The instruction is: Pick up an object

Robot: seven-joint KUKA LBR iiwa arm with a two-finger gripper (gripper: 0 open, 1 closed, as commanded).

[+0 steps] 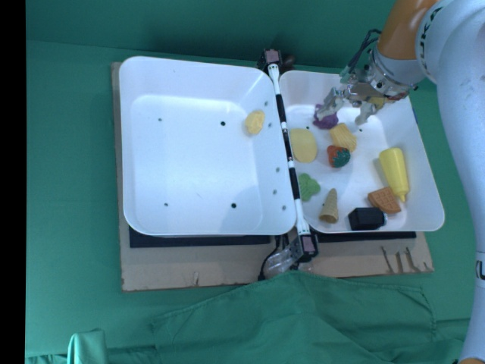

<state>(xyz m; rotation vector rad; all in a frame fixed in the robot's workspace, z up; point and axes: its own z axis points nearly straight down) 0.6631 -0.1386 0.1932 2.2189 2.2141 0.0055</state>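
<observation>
Spread apart above the right bin's far end: the metal fingers (331, 101) of the two-finger gripper (348, 106), nothing pinched between them, one tip hanging over a small purple toy (325, 120), the other over bare white floor. Just below the gap, a yellow-orange ridged toy (342, 136); touching or nearly touching it, a red strawberry-shaped toy with a green top (338, 156). Farther out in the same shallow white right bin (423, 220): a flat pale-yellow oval (303, 145), a green leafy lump (308, 184), a tan cone (330, 207), a black block (366, 218), an orange waffle-patterned wedge (384, 199), a yellow bottle (395, 171). Across the black-and-white divider (285, 136), alone in the shallow white left bin (151, 78), a small yellow lump (255, 122). Behind the wrist, the grey arm with its orange band (413, 10), reaching in from the right over green cloth (68, 203).
</observation>
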